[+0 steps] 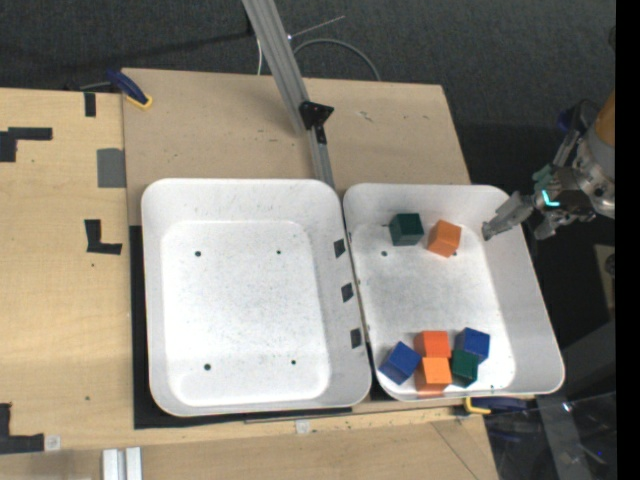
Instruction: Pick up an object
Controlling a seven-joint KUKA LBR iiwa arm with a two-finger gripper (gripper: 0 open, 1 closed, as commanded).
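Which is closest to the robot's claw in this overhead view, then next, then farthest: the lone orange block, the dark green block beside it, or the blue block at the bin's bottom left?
From the gripper:
1. Orange block, upper right bin.
2. Dark green block, just left of it.
3. Blue block, bottom cluster.

The two bins, the left bin (240, 298) and the right bin (520, 298), are looking white with tiny dark specks. In the right bin, a dark green cube (405, 228) is sitting by an orange cube (444, 237). Lower down, a blue cube (400, 361), two orange cubes (434, 344) (434, 371), another blue cube (474, 343) and a green cube (463, 366) are showing. The desk (60, 298) is looking light brown with black marks.
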